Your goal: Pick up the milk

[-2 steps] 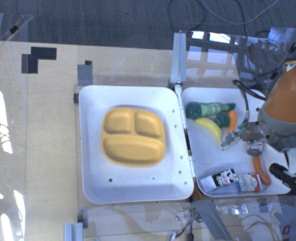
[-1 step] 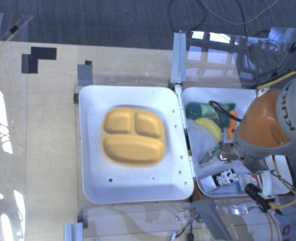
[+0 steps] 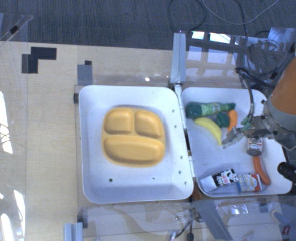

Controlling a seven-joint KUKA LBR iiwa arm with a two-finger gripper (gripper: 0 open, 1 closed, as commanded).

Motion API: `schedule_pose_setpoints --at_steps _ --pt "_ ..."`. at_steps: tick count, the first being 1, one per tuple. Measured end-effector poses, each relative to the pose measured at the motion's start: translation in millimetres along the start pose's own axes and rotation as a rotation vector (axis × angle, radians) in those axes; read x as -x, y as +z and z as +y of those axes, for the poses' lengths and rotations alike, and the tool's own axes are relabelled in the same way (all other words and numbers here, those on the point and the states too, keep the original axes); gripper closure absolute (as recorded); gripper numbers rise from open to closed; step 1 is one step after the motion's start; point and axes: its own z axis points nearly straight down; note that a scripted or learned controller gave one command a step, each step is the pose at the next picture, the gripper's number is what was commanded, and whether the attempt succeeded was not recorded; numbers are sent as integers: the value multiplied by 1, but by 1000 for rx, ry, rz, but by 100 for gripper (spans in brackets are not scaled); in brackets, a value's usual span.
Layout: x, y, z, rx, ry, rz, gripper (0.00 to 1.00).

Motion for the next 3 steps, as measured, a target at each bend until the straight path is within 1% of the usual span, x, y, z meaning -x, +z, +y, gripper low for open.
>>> schedule_pose_setpoints --at_steps 1,2,3 --pt "8 156 0 6 -61 -1 0" --pt "-27 59 3 0 -374 1 0" --pt "-24 -31 3 2 -446 0 0"
